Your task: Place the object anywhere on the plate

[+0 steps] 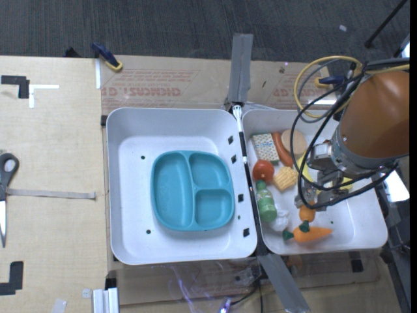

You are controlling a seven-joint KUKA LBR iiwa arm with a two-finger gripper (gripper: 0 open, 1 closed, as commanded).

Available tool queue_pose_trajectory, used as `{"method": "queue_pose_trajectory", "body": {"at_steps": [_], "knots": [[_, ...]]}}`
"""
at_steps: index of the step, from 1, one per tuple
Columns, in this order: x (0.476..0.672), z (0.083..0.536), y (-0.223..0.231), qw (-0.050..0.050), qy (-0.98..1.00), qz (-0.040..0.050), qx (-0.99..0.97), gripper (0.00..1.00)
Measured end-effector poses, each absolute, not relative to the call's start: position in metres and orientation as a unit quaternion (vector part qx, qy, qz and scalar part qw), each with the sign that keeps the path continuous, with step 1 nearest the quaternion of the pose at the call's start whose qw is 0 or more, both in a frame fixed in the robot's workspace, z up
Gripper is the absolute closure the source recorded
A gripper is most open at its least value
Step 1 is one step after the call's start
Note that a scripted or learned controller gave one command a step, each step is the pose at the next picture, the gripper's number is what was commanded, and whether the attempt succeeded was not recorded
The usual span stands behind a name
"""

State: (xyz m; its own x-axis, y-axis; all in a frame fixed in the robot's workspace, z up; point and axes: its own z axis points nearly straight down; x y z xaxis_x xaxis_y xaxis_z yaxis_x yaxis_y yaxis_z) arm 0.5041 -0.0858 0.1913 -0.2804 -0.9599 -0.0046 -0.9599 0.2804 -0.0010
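I log the plate [193,191] as my landmark: a teal, rounded-rectangle plate with three compartments, one long along its left and two smaller on its right, lying flat in the middle of the left bin [130,175].

Item, task object: I cannot say from this view which piece counts as the object; every candidate lies right of the plate, in the right bin [365,233].

Item, green bottle [265,199]: just across the bin walls from the plate's right edge, lying lengthwise.

Item, red tomato [262,169]: right of the plate's upper right corner, just above the bottle.

Item, yellow corn piece [285,178]: right of the tomato, ridged.

Item, cracker-like patterned square [265,147] and sausage [283,149]: up and to the right of the plate, side by side.

Item, carrot [311,234]: orange with a green stub, lower right of the plate, lying flat.

Item, gripper [307,214]: down in the right bin, just above the carrot, with something small and orange at its tip; the wrist and cables cover it, so I cannot tell how it stands or whether it has hold of that piece.

Item, arm [378,119]: over the right bin, well right of the plate.

Item, obstruction: the two bins' adjoining walls stand between the plate and all pieces.

Item, scissors [5,188]: on the bench, far left of the plate.
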Motion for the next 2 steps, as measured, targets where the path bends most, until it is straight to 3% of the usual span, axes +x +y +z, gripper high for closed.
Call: {"method": "queue_pose_trajectory", "body": {"at_steps": [1,2], "knots": [[0.497,0.227,-0.002,0.003,0.797,-0.0002,-0.603,1.00],[0.548,0.192,0.050,0.003,0.758,0.0004,-0.653,1.00]]}}
